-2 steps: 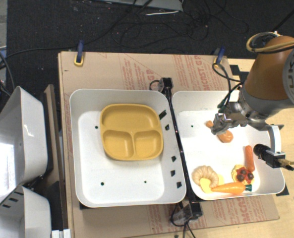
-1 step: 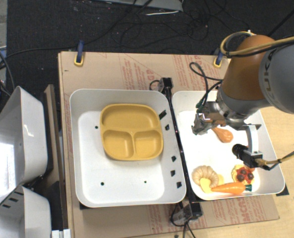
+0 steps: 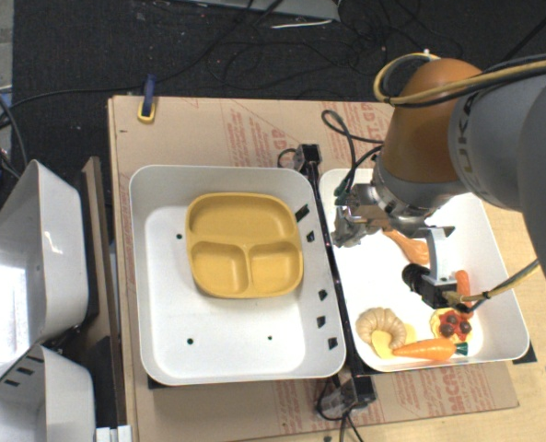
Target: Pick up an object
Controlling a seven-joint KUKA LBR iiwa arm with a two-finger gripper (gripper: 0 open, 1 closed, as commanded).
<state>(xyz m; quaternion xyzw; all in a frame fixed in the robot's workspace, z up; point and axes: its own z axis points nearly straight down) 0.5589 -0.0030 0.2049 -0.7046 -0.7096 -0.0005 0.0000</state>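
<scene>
My gripper (image 3: 348, 226) hangs over the near-left part of the right bin (image 3: 505, 274), close to the wall between the two bins. The grey arm and its orange band cover the bin's back half. A curved orange toy piece (image 3: 407, 245) lies just right of the gripper, partly under the wrist. At the bin's front lie a beige croissant (image 3: 380, 322), an orange carrot (image 3: 424, 348) and a yellow piece with red berries (image 3: 453, 326). A small orange-red piece (image 3: 462, 284) sits above the berries. Nothing shows between the fingers.
The left bin (image 3: 157, 274) holds a yellow divided plate (image 3: 245, 245) in its back half. Two white tubs (image 3: 29, 256) stand off the bench at the left. A yellow clamp (image 3: 146, 109) sits on the bench's back left corner.
</scene>
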